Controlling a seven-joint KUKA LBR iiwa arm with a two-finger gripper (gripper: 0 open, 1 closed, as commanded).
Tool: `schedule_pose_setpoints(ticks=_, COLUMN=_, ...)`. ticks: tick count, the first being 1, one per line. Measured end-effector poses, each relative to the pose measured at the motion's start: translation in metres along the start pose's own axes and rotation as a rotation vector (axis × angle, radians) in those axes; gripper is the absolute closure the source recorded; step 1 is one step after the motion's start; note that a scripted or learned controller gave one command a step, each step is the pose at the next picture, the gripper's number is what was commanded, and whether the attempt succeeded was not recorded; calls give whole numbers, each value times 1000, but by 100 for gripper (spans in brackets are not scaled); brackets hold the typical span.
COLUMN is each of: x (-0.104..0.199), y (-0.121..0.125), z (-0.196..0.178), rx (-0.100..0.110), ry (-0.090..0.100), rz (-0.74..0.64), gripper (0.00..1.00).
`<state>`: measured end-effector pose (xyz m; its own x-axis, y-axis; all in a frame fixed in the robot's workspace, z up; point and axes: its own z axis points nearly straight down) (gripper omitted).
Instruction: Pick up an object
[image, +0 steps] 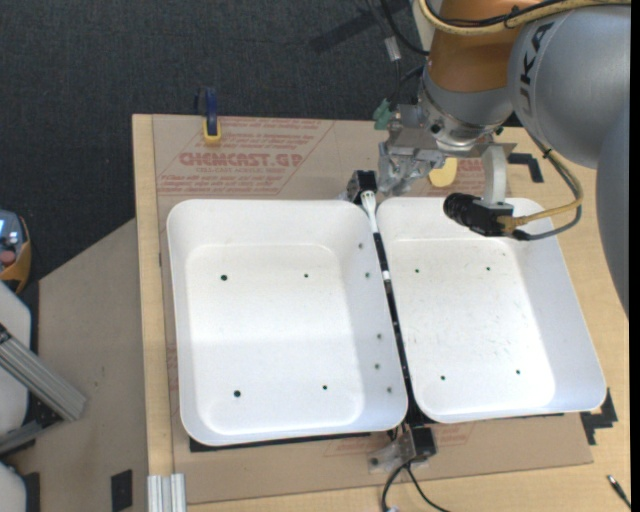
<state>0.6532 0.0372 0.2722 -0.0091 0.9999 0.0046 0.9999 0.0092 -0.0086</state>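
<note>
We see two bins side by side on a board (250, 150), the left bin (190, 300) touching the right bin (560, 320) along their inner rims. A clamp (210, 115) sits at the board's far left edge, and the gripper (405, 170) hangs behind the seam

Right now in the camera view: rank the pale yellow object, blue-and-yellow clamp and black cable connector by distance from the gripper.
From the gripper, at the far edge above the seam between the bins:
1. Pale yellow object, just to the camera's right, on the bench behind the right bin.
2. Blue-and-yellow clamp, far-left bench edge.
3. Black cable connector, near edge, below the seam.
</note>
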Motion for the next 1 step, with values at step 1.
schedule_pose_setpoints(ticks=1, x=0, y=-14, z=-71, rx=-18, ry=-4, rz=8, gripper=100)
